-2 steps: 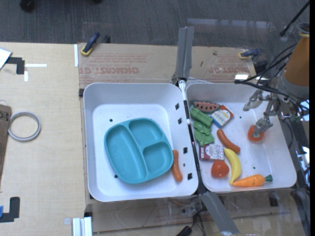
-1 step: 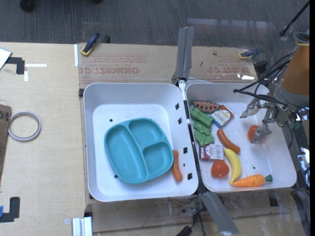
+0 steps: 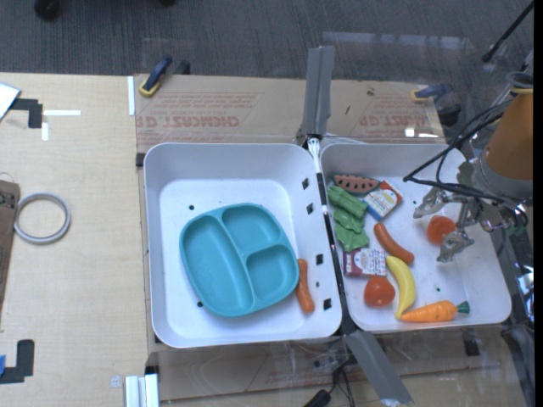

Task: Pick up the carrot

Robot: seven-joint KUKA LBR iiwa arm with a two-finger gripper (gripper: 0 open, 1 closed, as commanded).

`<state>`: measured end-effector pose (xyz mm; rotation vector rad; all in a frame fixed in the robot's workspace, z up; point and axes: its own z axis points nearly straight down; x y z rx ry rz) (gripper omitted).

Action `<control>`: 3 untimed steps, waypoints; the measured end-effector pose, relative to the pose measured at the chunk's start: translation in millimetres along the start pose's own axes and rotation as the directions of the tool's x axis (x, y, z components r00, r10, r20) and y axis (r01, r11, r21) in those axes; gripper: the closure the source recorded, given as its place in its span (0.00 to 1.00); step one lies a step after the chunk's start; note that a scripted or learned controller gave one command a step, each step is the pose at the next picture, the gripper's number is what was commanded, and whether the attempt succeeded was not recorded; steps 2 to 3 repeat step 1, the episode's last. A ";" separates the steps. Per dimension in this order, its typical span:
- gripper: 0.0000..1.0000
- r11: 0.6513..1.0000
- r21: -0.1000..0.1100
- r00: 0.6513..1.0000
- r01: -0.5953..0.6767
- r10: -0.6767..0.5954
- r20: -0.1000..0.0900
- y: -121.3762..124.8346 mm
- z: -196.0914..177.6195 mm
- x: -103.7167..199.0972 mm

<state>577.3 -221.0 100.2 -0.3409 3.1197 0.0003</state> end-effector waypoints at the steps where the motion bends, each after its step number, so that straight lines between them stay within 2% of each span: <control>1: 0.00 0.990 0.001 0.990 0.138 -0.138 0.004 3.1 -65.5 -17.0; 3: 0.00 0.990 0.001 0.990 0.138 -0.138 0.004 3.1 -65.5 -17.0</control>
